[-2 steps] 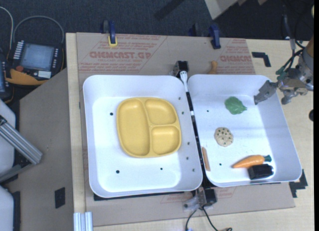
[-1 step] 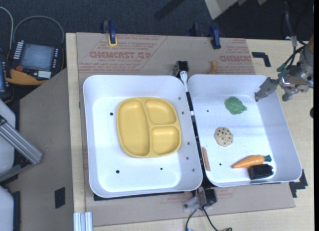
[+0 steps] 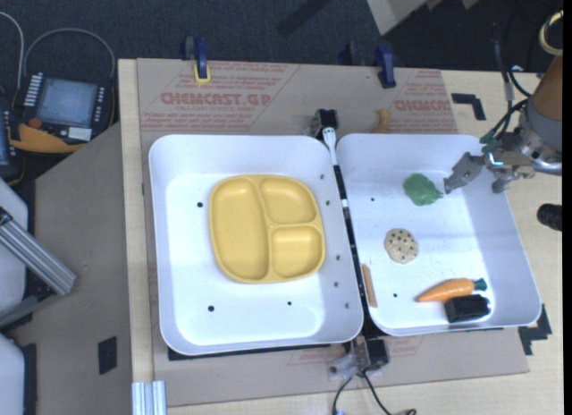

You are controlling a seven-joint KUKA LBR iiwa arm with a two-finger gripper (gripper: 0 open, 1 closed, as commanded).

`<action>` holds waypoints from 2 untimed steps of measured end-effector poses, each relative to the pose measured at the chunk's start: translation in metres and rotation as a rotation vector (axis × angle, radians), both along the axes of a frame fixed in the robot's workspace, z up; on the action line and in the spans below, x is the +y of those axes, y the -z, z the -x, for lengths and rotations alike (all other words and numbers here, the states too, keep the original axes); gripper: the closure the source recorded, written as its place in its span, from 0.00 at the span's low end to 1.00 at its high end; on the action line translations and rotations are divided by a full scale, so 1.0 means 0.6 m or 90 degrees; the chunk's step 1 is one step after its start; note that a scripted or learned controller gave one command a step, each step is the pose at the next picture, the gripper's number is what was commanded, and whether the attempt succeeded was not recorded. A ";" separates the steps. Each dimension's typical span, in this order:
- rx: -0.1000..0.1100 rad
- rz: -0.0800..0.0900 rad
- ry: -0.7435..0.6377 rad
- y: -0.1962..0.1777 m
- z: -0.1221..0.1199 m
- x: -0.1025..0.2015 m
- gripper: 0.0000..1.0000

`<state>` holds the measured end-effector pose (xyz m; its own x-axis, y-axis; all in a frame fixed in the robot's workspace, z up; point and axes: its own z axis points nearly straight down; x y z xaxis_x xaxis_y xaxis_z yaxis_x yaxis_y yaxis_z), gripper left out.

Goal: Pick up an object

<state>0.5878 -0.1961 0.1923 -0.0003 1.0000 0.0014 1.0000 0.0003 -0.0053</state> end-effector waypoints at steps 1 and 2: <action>0.002 -0.001 0.000 0.107 0.005 0.002 0.00; 0.000 0.000 0.000 0.185 0.007 0.003 0.00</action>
